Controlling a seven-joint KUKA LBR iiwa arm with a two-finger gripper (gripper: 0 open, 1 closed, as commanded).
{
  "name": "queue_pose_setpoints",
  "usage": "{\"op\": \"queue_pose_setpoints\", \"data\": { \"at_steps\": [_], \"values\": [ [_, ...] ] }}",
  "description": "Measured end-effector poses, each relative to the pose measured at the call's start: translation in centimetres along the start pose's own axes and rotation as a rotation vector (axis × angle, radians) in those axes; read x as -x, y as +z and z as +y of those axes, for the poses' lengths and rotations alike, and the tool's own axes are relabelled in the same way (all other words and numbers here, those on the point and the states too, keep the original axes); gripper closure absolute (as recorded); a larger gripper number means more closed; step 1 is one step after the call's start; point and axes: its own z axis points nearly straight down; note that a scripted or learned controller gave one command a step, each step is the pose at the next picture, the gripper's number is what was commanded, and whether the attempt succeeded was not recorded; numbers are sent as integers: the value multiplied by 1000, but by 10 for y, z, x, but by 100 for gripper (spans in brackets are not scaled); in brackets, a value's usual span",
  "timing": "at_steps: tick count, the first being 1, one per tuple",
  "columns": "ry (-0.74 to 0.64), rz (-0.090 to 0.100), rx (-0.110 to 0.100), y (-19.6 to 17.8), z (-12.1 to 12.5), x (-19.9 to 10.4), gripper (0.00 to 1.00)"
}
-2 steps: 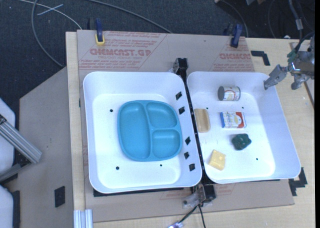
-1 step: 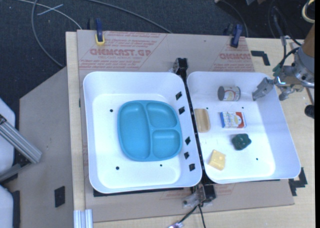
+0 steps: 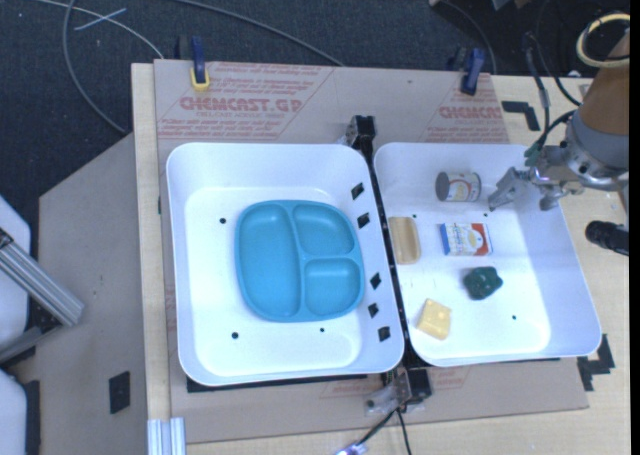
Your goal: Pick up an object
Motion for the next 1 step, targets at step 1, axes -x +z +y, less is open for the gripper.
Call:
{"op": "queue_pose_setpoints", "data": {
  "at_steps": [1],
  "values": [
    [0,0,0,59,2,-9,0]
  ]
}}
